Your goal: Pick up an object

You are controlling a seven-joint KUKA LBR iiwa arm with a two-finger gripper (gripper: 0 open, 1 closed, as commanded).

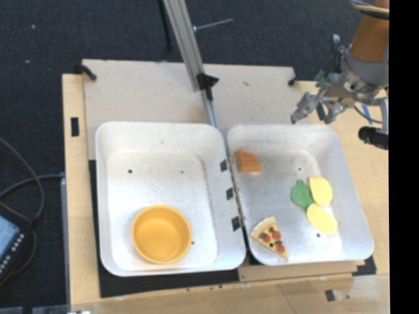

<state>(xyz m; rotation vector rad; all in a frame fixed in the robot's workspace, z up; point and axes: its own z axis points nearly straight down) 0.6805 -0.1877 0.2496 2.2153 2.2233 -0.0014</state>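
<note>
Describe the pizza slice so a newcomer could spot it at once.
Look at the right bin of the two white bins. Along its near edge, in the corner beside the left bin, lies the pizza slice. It is the one triangular piece with red dots; its neighbours are plain yellow, green or orange.

Dark speckled carpet floor (275, 25), light wooden bench (150, 90), slanted aluminium post (183, 31)

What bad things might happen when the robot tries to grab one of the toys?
The two yellow pieces touch the green piece, so the gripper might nudge or catch the wrong one. The pizza slice lies against the right bin's near wall, which may block a finger.
</note>
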